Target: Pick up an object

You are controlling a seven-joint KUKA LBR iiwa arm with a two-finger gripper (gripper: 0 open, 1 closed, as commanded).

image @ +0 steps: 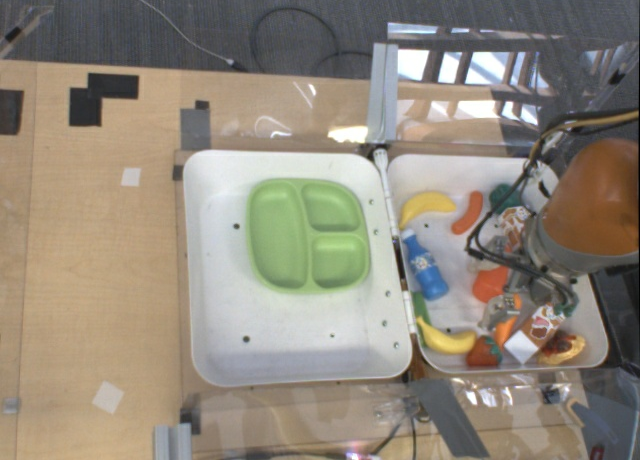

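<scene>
Gripper (pixel 512 300) low in right bin (pixel 455 346) near its front edge, finger state cannot tell, over orange carrot-like piece (pixel 490 283), blue bottle (pixel 424 268) by left wall

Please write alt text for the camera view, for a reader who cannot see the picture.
A grey robot arm with an orange band reaches from the right over the right white bin, which holds toy food: two yellow bananas, a blue bottle, a red sausage and other small items. The left white bin holds a green three-compartment plastic plate.
</scene>
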